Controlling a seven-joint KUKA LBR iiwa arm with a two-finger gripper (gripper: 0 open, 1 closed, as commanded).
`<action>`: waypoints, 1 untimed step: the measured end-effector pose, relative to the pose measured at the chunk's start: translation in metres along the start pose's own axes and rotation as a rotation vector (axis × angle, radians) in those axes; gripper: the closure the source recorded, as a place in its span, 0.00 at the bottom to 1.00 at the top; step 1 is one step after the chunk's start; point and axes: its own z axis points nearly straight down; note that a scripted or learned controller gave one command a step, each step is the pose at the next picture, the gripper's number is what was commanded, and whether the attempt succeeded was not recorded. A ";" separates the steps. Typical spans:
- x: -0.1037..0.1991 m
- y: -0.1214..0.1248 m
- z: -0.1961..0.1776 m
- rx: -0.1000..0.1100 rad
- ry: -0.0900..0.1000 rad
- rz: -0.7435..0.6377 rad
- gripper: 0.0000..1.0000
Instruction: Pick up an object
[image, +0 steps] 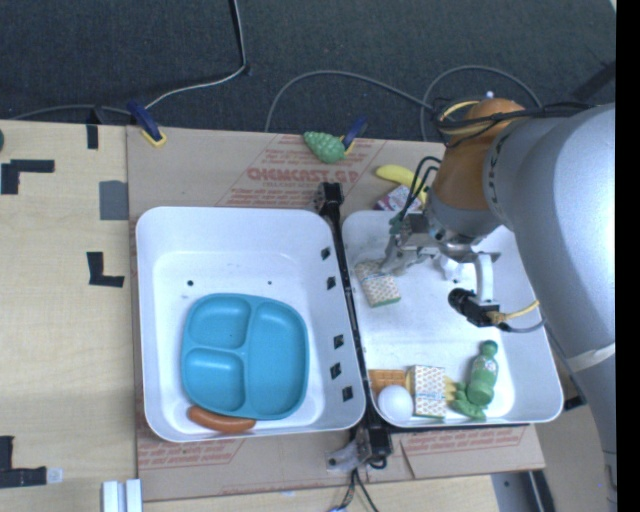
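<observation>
Camera view shows two shallow white bins of smooth moulded plastic, the left bin (160, 300) and the right bin (440, 340), set side by side on a sheet of brown corrugated cardboard (250, 170) printed in red; the lettering reads roughly "CHEMCAST", the rest too small to make out. In the left bin lies a glossy blue divided plate (245, 355) with rounded corners and three compartments, and a smooth orange sausage-shaped toy (220, 420) rests against its near edge. The grey arm (560, 200), matt metal with an orange band (470, 170), reaches into the far part of the right bin. Its gripper (400, 250) stands just above a small flat checked packet (380, 290), green and cream; contact cannot be confirmed, and whether the pincer is released or clenched cannot be told. Along the near wall of the right bin sit a white egg (395, 403), a patterned carton (430, 390), an orange block (388, 379) and a green bottle (482, 375). Outside the bins, on the far cardboard, lie a green knobbly toy (325, 146) and a yellow banana (398, 174).
</observation>
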 end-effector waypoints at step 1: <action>0.058 -0.100 -0.084 0.015 0.002 0.000 1.00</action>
